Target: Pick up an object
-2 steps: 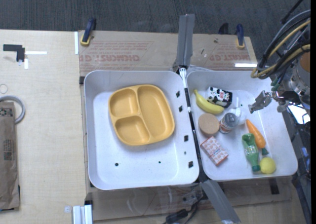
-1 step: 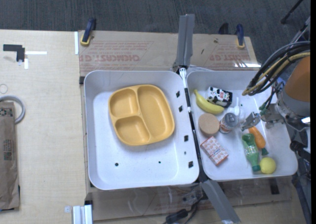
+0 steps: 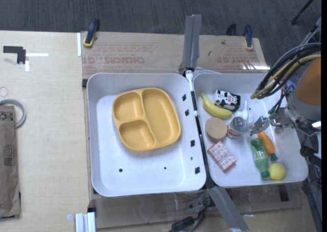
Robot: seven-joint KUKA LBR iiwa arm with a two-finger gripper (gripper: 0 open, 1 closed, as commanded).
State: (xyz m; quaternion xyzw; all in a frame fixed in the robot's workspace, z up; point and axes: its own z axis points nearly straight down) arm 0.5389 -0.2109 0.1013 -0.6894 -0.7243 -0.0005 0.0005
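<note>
Gripper (image 3: 263, 123) is low over the right bin (image 3: 301, 172), near its right side, arm coming in from the right edge. Can't tell how the pincer stands (metal parts blur together there), and can't see anything caught in it.

Right bin contents:
- banana (image 3: 212, 106) near the top left, curved, next to a black-and-white patterned item (image 3: 227, 99)
- round tan disc, looks like a cookie or lid (image 3: 216, 129), just below the banana
- small jar or can (image 3: 236, 125) between the disc and the gripper
- red-and-white carton (image 3: 222, 155) below the disc, lying flat
- orange carrot (image 3: 266, 141) just below the gripper, close to touching it
- green bottle (image 3: 259, 156) lying beside the carrot
- yellow lemon (image 3: 277, 171) at the bottle's lower end

Left bin (image 3: 99, 175) holds a yellow three-compartment plate (image 3: 146, 118), sitting flat, tilted a bit in plan.
</note>
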